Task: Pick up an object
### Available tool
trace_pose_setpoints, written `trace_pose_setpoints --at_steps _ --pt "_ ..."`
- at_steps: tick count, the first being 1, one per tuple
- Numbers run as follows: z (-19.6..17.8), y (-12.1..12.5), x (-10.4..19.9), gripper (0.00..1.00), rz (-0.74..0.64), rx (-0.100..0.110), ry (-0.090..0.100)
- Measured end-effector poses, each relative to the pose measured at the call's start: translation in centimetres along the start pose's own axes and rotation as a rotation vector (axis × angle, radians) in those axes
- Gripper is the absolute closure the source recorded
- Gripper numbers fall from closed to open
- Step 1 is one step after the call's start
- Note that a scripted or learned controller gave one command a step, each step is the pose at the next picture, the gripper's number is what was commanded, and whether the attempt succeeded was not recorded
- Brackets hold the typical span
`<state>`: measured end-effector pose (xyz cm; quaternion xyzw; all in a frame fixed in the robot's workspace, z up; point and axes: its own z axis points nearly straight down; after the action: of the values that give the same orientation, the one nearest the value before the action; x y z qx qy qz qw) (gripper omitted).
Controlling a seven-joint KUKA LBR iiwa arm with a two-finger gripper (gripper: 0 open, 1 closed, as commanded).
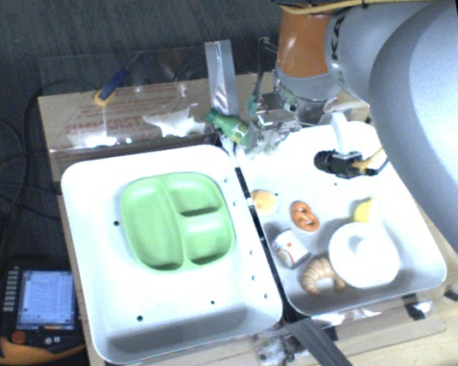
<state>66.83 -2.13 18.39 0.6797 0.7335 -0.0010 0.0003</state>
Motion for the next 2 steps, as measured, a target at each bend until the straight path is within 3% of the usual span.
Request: trace_pose_setpoints --at_steps 1,2 --pt "7.4 -2.34 -7.83 1.0 0.092 0.011 -0.001" --pt "7.2 -2.13 -7.77 0.0 0.091 0.003 -0.002"
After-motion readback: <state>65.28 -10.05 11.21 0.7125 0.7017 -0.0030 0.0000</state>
